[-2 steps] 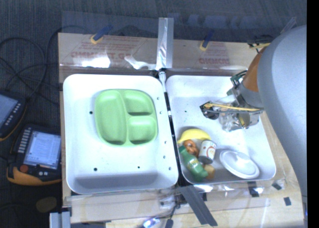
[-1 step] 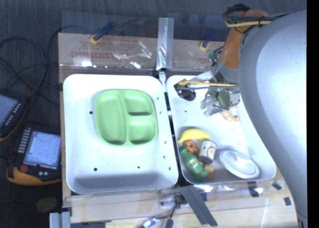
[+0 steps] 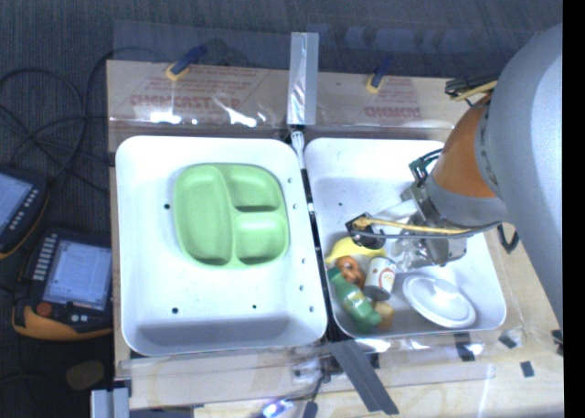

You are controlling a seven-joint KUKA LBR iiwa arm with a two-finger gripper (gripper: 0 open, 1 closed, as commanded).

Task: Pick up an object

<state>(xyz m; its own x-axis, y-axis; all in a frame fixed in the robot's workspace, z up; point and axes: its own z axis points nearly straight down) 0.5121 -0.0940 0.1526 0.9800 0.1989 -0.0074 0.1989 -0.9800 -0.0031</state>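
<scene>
Left bin (image 3: 146,316): one green divided tray (image 3: 230,213), flat, near the middle.

Right bin (image 3: 356,169): loose items crowded at the near side.
- Yellow item (image 3: 343,250), by the wall shared with the left bin.
- Orange-brown figure (image 3: 348,270), just below it.
- Green bottle (image 3: 355,305), lying down.
- Small white jar (image 3: 381,276) with a red label, beside the bottle.
- White round dish (image 3: 441,301), near right corner.

Hand (image 3: 419,244): low over the right bin, above the jar and dish. Apart or together cannot be told, and nothing is seen held.

Both bins stand on the table (image 3: 137,87).
</scene>
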